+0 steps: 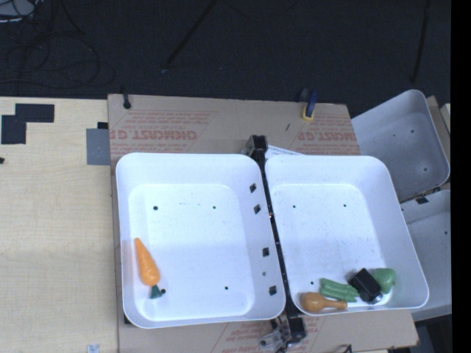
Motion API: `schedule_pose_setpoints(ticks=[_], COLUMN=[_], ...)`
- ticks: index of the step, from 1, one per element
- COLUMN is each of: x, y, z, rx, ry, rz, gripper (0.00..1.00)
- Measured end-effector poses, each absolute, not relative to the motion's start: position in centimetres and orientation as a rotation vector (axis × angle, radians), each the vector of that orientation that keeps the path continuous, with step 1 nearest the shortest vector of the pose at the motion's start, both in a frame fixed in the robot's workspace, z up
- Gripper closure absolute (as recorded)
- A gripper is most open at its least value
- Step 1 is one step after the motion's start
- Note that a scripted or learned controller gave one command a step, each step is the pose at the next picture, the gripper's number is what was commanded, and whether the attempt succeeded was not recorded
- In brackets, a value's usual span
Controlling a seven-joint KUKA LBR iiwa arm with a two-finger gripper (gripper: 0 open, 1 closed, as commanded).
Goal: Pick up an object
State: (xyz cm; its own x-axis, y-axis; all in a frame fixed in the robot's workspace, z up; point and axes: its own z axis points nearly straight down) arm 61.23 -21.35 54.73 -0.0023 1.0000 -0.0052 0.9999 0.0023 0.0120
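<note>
Brown cardboard [221, 127] with mirrored red lettering, not legible, underlies two glossy white bins. Left bin [184, 169]: a tapered orange carrot [146, 263] near the front-left wall. Right bin [331, 169]: a tan pear-shaped piece [321, 302], green pods [338, 290], a black block [365, 284] and a green lump [384, 277] clustered at the front-right corner.

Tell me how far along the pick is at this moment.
Nothing looks done yet. The toy carrot lies flat in the left bin, near its front left corner. The black block, green bean pod, green piece and tan pear-shaped toy sit clustered in the right bin's front corner. Nothing is lifted, so the whole job remains: approach, grasp and lift.
</note>
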Motion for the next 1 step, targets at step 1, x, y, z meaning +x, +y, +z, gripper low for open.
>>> schedule_pose_setpoints(ticks=[1], x=[61.42], y=[-21.19], z=[54.72], rx=[2.215], ry=[2.233], rz=[-0.006], gripper=[1.00])
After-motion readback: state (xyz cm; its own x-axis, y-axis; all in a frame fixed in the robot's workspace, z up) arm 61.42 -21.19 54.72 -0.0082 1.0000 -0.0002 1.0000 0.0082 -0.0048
